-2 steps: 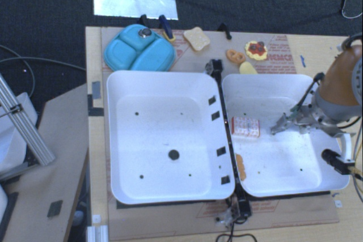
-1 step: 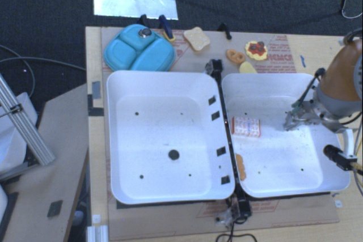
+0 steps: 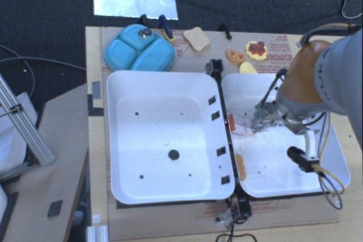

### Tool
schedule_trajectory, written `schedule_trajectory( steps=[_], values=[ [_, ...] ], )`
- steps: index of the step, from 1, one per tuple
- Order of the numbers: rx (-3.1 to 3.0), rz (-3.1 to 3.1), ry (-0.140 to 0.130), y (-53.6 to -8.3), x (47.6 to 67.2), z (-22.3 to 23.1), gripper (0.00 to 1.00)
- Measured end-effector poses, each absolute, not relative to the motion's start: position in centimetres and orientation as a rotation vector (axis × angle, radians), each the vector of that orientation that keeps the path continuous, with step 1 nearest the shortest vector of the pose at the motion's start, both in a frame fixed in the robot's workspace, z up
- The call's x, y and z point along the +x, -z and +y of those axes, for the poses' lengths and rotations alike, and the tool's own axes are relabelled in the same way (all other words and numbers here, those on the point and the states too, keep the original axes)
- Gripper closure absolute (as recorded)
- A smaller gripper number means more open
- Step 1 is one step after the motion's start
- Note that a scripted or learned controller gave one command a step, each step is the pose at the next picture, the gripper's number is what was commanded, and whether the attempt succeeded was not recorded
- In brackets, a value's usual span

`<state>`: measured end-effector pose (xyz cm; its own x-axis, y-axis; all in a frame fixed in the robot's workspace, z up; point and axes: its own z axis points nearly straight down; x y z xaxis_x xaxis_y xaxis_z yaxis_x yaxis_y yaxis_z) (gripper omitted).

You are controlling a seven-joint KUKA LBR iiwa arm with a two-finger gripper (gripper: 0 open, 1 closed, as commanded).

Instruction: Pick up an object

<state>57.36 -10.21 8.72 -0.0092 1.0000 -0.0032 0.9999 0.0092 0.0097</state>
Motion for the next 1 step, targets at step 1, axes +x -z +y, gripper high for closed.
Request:
schedule_trajectory(
  steps=[1],
  values=[
    [2.202, 2.23, -0.018, -19.13, 59.7, -2.26, 1.0]
  ],
)
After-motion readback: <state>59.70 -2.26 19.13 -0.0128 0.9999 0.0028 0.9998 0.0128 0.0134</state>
